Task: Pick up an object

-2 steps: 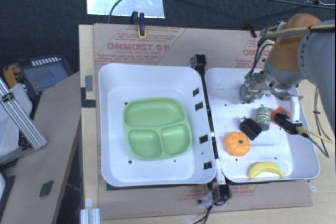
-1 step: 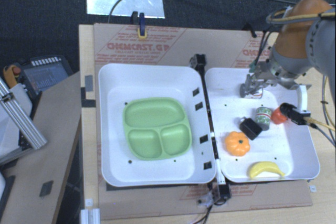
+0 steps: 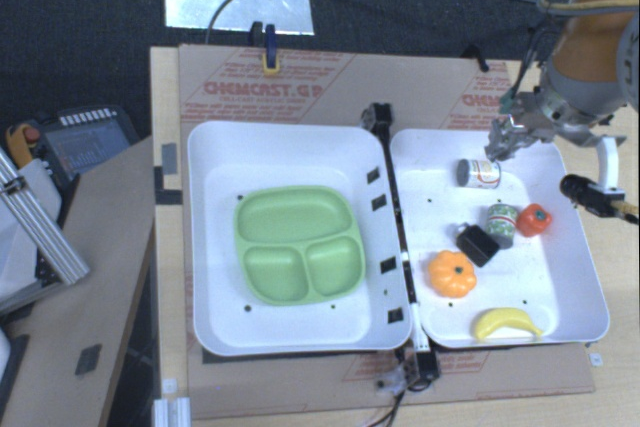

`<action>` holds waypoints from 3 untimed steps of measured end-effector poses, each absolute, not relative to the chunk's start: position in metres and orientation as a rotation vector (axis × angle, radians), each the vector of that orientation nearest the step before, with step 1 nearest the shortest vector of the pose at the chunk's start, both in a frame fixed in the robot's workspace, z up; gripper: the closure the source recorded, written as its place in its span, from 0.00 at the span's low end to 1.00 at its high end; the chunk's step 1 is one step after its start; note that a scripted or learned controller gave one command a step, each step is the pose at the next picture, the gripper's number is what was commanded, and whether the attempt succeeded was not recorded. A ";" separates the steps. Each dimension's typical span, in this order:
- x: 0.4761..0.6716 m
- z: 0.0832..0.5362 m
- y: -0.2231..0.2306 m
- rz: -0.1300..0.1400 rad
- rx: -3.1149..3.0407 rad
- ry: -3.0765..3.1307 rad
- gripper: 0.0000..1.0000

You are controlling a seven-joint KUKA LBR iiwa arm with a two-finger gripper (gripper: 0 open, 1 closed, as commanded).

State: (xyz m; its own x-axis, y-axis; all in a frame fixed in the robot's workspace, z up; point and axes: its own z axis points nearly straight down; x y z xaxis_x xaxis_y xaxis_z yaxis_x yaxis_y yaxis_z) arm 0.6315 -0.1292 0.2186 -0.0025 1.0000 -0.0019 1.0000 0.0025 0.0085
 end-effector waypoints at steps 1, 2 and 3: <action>0.633 0.242 -0.129 0.004 2.215 2.223 1.00; 0.623 0.247 -0.081 0.002 2.213 2.230 1.00; 0.594 0.240 -0.028 0.001 2.213 2.232 1.00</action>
